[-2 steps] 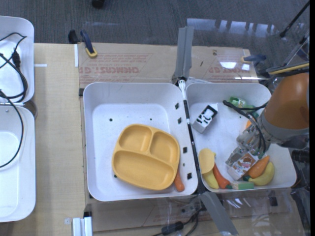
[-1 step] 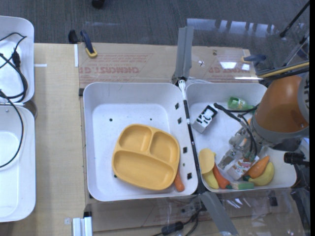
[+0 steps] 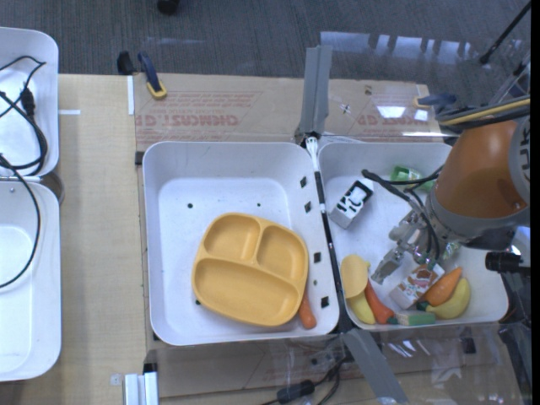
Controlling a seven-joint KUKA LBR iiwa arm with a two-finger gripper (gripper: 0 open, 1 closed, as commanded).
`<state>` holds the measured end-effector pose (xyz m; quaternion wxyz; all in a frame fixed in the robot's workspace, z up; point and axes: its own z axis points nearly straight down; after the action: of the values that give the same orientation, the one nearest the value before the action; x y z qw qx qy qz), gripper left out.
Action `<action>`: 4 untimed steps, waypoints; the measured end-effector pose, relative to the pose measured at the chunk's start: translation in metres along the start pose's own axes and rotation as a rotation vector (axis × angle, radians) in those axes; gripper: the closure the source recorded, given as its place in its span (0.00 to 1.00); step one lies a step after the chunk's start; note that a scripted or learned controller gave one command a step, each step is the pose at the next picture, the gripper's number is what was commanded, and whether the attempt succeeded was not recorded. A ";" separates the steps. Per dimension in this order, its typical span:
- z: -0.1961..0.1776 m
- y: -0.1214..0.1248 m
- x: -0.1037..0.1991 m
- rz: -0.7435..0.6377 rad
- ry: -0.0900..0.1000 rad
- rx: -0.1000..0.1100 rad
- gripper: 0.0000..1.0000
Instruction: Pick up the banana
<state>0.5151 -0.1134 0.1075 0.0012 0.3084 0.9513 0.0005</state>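
**Claw parked over the toy pile, banana sitting at the near right corner**

So the wooden counter (image 3: 93, 226) carries two shallow white plastic bins side by side; the left bin (image 3: 160, 251) has a yellow three-compartment plastic tray (image 3: 251, 268) lying flat in it, plus a small orange carrot (image 3: 307, 315) wedged between the tray and the bin's right wall, probably just where it rolled to.

The right bin (image 3: 384, 163) is where the action is; the grey arm with its orange band (image 3: 477, 180) comes in from the right and drops down over the clutter, which makes sense since all the loose stuff is heaped at the near edge. The metal claw (image 3: 405, 251) hangs above that heap; can't tell if it's wide or narrow from here, and nothing is visibly in it.

The curved yellow banana (image 3: 454, 300) lies near the bin's near right corner, tucked under another orange carrot (image 3: 442, 285) that leans across it; that overlap looks like the awkward bit for a clean pick. A small white printed packet (image 3: 410, 287) sits just beside them, and a white box with black markings (image 3: 352, 203) lies farther back by the divider; the claw seems to me a bit left of the banana, so I'd guess it needs to shift right first.
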 end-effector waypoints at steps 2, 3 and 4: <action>0.016 -0.034 -0.008 -0.111 0.001 0.001 0.00; 0.016 -0.001 0.029 -0.142 0.002 0.001 0.00; 0.016 -0.022 -0.034 -0.121 0.000 0.001 0.00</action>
<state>0.5302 -0.1509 0.0917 0.0009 0.2501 0.9682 -0.0001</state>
